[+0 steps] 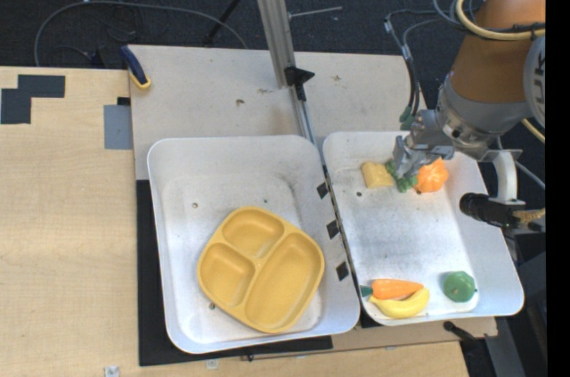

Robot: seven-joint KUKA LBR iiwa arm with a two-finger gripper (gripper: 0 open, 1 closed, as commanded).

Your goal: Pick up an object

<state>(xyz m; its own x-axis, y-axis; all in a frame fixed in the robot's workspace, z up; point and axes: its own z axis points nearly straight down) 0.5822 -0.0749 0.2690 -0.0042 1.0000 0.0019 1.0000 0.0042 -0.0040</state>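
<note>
My gripper (pixel 405 168) is low over the far end of the right bin (pixel 419 233). It stands between a pale yellow block (pixel 375 176) on its left and an orange toy with a green stem (pixel 433 178) on its right, close against the orange toy. At the near end of the same bin an orange carrot (pixel 395 288) lies on a yellow banana (pixel 403 305). A green round toy (pixel 459 286) lies to their right.
A yellow divided plate (pixel 260 268) lies in the left bin (pixel 178 188). An upright aluminium post (pixel 274 19) rises behind the bins. A black fitting (pixel 490 210) juts over the right bin's right rim.
</note>
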